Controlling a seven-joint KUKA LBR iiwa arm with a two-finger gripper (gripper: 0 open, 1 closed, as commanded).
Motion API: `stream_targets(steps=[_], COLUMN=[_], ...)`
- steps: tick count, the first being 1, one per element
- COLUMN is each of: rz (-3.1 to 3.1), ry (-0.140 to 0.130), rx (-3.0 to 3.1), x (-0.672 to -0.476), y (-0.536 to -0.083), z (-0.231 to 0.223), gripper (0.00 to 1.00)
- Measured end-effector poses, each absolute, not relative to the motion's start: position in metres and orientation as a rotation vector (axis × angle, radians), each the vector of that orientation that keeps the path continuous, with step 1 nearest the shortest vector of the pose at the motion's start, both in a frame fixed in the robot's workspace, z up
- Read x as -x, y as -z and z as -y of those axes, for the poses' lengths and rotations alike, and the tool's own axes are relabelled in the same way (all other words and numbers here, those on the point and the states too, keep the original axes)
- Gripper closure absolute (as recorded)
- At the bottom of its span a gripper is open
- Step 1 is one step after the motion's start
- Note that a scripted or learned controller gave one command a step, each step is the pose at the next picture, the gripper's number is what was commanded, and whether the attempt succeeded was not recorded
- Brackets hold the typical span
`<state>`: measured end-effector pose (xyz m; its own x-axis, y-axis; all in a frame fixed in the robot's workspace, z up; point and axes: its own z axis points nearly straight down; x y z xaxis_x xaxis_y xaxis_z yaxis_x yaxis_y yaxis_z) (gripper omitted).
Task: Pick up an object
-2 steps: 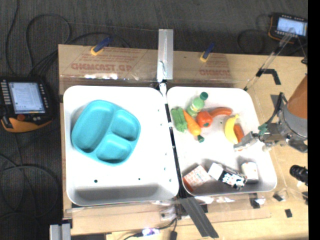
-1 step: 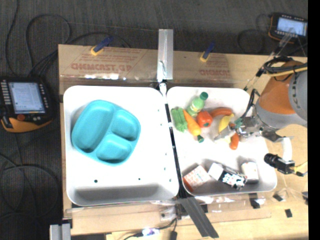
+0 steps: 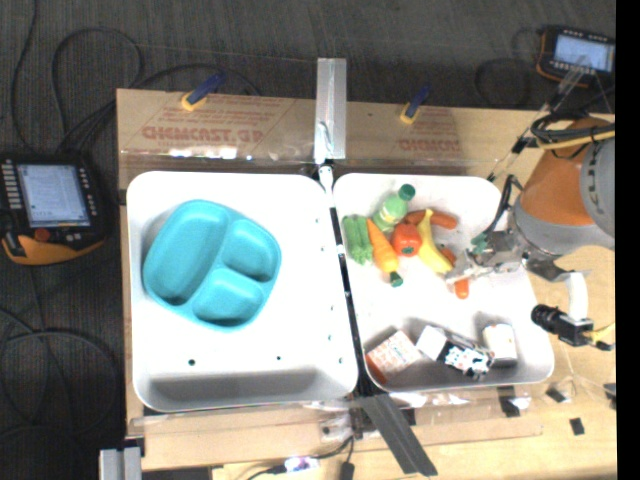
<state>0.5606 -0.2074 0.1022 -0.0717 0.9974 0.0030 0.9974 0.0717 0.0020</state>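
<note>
The tool (image 3: 478, 260), its grip impossible to judge, hangs over the right bin (image 3: 520, 298), where crowded toy vegetables (image 3: 405, 238) could foil a pick

A pale wooden table (image 3: 580, 408) stands on dark grey carpet (image 3: 60, 368) strewn with black cables (image 3: 40, 28), a handheld control screen (image 3: 45, 203) alongside.

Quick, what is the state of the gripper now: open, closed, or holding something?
Gripper: it cannot be told; it is low over the right bin, beside the toy vegetables, with a small orange piece just under it.
</note>
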Motion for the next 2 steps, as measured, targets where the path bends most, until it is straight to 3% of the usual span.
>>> stream_targets(steps=[1,2], rz=[2.335,2.639], ry=[-0.003,-0.005], rx=[2.105,1.707], x=[-0.629,-0.611], y=[-0.192,-0.298], z=[0.173,0.173], gripper=[1.00,1.00])
